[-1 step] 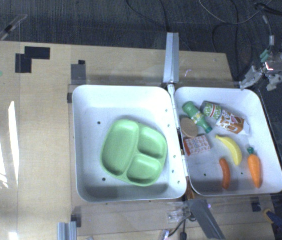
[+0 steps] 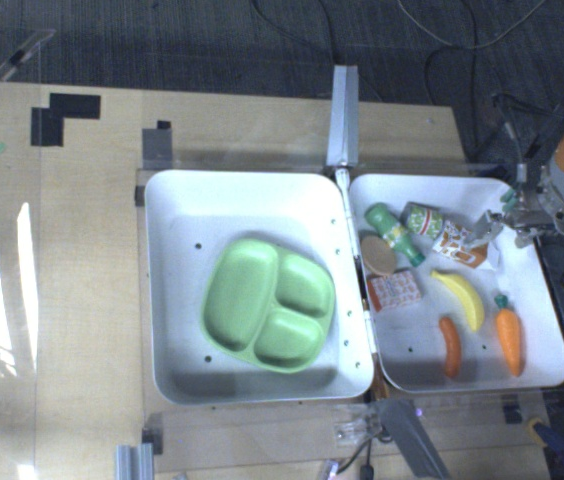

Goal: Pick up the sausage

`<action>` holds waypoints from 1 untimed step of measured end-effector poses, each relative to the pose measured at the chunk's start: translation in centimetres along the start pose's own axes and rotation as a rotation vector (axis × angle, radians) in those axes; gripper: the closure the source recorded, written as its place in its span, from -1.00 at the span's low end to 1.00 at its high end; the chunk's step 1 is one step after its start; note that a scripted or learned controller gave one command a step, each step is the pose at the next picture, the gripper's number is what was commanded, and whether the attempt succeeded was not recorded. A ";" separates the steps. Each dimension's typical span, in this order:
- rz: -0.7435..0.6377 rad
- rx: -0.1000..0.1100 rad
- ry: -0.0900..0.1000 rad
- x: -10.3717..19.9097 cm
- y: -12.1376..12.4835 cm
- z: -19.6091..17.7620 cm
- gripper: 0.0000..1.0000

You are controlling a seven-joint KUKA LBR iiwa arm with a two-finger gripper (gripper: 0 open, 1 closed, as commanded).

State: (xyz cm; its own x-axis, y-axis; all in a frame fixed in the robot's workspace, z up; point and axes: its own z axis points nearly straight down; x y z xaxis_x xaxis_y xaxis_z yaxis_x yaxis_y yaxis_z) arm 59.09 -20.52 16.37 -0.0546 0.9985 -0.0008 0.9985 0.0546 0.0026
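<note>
Currently gripper (image 2: pixel 507 218) at right bin's (image 2: pixel 552 378) far-right rim; finger state unreadable.
I note sausage (image 2: pixel 451 346) lies nearer camera, leftward, long axis running near-to-far.

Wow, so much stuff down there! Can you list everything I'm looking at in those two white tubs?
Bins: two, white, side by side.
Divided plate: one, green, left bin.
Bottle: one, green, right bin, far left.
Can: one, green-red, beside the bottle.
Packet: one, red-white, near the divider.
Banana: one, yellow, right bin's middle.
Sausage: one, orange-red, near edge.
Carrot: one, orange, right of the sausage.
Gripper: one, grey, over the right bin's far right corner.
</note>
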 end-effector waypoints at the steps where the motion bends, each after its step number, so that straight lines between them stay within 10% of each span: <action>1: -0.283 -0.005 -0.002 3.0 0.1 -7.5 -1.00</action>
State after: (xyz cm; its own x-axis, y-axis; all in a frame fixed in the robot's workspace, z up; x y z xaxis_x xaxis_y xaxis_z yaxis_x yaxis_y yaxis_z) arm 58.97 -17.56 23.90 -0.3309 0.9437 -0.0041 0.9436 0.3309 0.0065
